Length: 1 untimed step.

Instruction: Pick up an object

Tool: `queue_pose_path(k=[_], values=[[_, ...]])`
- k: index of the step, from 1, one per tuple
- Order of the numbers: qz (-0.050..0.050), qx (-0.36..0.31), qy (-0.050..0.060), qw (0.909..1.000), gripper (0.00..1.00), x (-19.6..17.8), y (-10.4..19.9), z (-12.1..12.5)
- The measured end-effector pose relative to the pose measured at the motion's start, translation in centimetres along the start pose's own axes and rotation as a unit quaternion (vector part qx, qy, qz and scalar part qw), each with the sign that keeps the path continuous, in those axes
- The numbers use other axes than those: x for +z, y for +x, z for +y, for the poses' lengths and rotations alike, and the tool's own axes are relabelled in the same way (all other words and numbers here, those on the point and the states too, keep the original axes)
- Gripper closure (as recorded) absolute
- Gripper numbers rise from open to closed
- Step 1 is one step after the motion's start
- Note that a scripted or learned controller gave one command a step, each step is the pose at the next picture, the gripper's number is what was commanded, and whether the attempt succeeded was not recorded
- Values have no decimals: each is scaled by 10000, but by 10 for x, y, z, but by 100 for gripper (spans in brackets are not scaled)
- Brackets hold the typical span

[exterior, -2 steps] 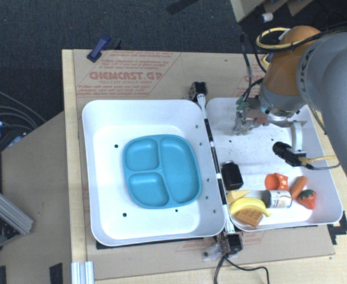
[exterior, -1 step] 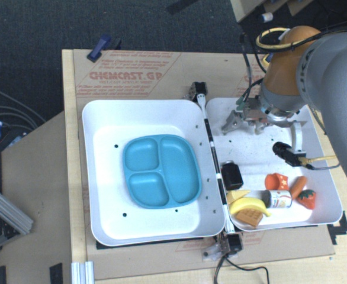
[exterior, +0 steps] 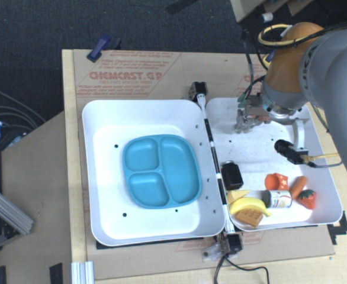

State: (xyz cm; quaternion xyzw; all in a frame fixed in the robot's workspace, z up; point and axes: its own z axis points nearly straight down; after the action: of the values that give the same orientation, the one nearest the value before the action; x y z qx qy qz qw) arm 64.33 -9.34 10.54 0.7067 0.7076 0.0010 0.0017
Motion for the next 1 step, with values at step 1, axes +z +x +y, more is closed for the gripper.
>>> queue_pose_path(k=[1], values=[[-1,0,3,10000,0,0,0,0]])
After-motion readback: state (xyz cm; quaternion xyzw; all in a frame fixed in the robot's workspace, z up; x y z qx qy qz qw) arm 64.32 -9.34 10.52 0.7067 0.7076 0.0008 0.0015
